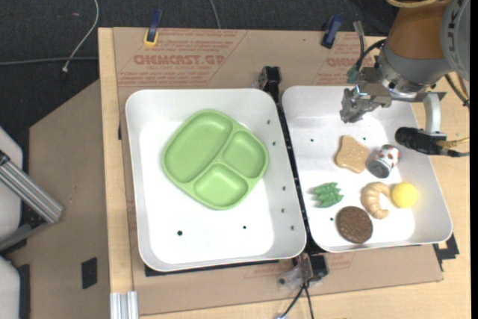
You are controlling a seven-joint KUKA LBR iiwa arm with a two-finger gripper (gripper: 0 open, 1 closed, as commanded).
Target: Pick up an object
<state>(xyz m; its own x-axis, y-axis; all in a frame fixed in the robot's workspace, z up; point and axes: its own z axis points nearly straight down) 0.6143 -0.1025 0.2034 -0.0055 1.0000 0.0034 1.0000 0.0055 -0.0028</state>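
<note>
My gripper (352,113) hangs over the back of the right bin (317,104), above and slightly behind a tan toast slice (352,154). Nothing shows between its fingers. To the right of the toast lies a small red and white can (383,160). Nearer the front sit a yellow lemon (404,195), a pale croissant (375,199), a green leafy piece (326,194) and a round brown cookie (353,224).
The left bin (149,228) holds a green divided plate (215,158). Cardboard lies under both bins, held by blue clamps (154,25) at the back edge. A black clip (269,77) sits between the bins at the back.
</note>
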